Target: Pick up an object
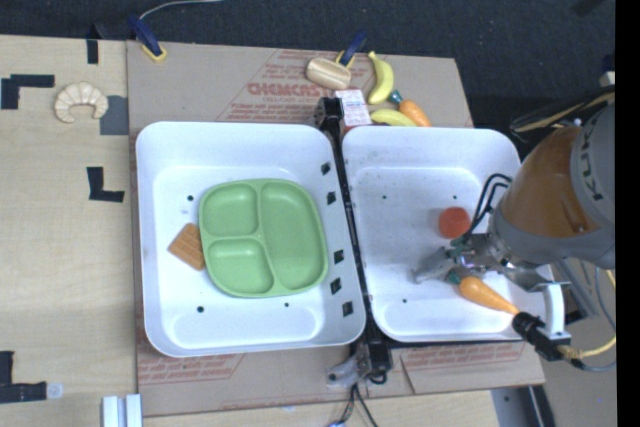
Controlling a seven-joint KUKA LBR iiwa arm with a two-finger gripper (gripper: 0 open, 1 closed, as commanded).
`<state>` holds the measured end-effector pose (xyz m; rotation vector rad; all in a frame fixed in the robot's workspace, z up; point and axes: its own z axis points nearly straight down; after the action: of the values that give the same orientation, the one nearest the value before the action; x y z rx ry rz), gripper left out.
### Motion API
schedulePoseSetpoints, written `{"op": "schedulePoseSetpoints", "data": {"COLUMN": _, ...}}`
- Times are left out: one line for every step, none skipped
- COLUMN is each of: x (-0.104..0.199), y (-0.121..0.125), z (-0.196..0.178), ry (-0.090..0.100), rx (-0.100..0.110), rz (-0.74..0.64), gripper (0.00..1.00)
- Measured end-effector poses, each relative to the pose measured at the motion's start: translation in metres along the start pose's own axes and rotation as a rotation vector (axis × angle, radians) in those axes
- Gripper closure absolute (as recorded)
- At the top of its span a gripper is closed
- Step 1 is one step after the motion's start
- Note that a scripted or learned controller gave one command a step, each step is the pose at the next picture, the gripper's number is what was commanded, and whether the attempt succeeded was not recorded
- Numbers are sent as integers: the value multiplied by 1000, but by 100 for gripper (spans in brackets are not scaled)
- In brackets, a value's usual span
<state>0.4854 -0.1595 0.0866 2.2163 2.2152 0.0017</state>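
Spread open in the right bin [400,315], pincer [445,267] hovers just beside the carrot [485,293].

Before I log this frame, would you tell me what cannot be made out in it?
- Gripper, camera view: small and blurred, so whether it is open or shut cannot be told.
- Carrot, camera view: touching the gripper or merely beside it, unclear.
- Orange-brown piece in the left bin: its right part is hidden under the green plate.
- Label on the small packet: too small to read.
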Motion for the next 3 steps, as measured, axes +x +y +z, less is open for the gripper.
{"op": "schedulePoseSetpoints", "data": {"x": -1, "y": 1, "z": -10, "ry": -1, "rx": -1, "rz": 1, "gripper": 100}}
{"op": "schedulePoseSetpoints", "data": {"x": 0, "y": 0, "z": -10, "ry": -1, "rx": -1, "rz": 1, "gripper": 0}}
{"op": "schedulePoseSetpoints", "data": {"x": -12, "y": 0, "z": 1, "ry": 7, "rx": 4, "rz": -3, "gripper": 0}}
